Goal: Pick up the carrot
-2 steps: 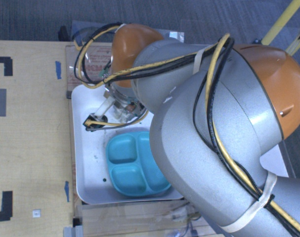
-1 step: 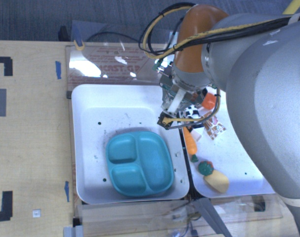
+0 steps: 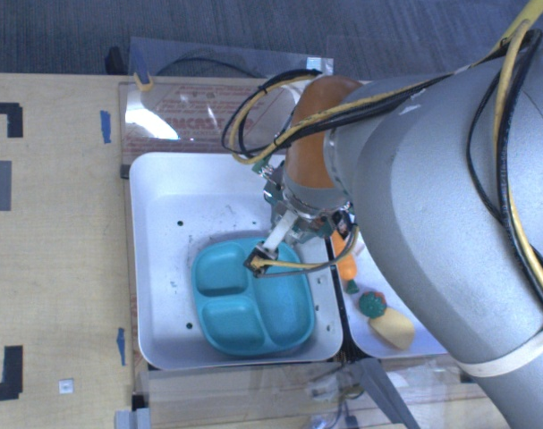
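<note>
the carrot (image 3: pixel 345 254) is small and orange. it lies to the right of the blue plate (image 3: pixel 253 302), just past the wall between the two bins, in the right bin (image 3: pixel 412 350). the big grey arm (image 3: pixel 414 168) hides part of it, so only an orange bit shows.

the end effector (image 3: pixel 300 214) hangs above the top right corner of the blue plate. i cannot tell if it is open or closed.

to do this step well, i think the end effector needs to go right of the plate, stop over the middle of the carrot, open wide, go down low, and squeeze gently. the carrot looks smooth and round, so it may roll or slip away. it is near the bin wall, so there is not much room on that side.

the blue plate is smooth plastic with three shallow parts and round corners. it sits in the left bin (image 3: pixel 155 239), which is white and hard. right of the plate and lower than the carrot sit a round green thing (image 3: pixel 371 305) and a smooth yellow thing (image 3: pixel 393 327).
</note>
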### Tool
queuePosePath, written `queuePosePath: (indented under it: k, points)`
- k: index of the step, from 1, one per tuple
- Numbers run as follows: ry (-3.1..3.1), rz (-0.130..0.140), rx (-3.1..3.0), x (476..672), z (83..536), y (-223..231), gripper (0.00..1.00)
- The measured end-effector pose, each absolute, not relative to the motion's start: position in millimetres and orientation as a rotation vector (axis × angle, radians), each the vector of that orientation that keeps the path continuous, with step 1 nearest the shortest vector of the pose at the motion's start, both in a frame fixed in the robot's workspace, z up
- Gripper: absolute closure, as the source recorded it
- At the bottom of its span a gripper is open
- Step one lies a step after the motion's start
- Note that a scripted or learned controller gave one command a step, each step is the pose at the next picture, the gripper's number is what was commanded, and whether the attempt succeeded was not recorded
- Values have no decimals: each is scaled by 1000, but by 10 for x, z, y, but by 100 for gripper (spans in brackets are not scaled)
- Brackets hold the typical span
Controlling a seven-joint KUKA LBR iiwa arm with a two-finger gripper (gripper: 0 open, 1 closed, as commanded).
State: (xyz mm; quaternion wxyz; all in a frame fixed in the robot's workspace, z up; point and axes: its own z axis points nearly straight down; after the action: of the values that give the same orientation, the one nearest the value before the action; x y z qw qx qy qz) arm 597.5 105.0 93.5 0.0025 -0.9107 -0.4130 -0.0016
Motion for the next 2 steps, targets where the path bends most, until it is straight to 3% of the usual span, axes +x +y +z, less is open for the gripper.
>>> queuePosePath:
  k: [1,2]
  points:
    - [-1312,-38,-2839,6009,978,1184,0]
    - [-1148,19,-2907,6599,882,1295,0]
